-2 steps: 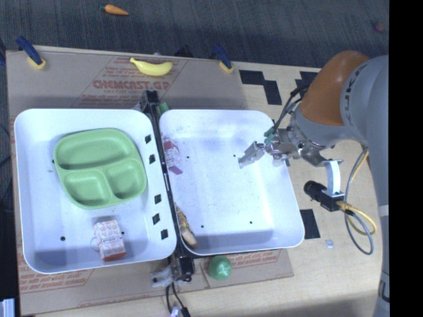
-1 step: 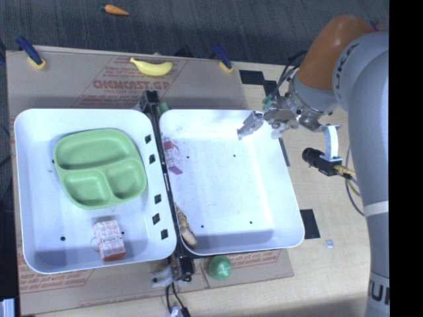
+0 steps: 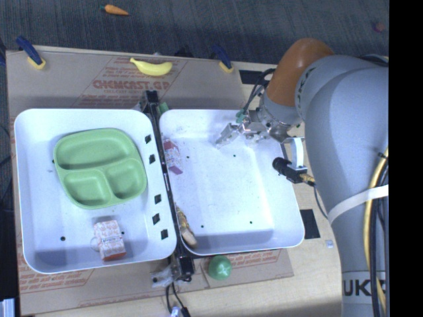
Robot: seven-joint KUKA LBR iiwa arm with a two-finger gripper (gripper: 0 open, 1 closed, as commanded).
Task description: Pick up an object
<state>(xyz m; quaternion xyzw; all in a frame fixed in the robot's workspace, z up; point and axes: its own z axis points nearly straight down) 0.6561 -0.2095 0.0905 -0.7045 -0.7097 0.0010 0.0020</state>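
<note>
End effector (image 3: 228, 135) is hovering over the far side of the right bin (image 3: 264, 230), empty; can't tell its state. Nearest pickable: red-and-white packet (image 3: 172, 156), lying left and slightly nearer, against the bin's left wall, long axis near-to-far.

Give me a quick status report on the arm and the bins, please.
End effector over right bin, upper part, nothing seen between fingers. Green tray and small carton in left bin. Nothing blocking.
</note>
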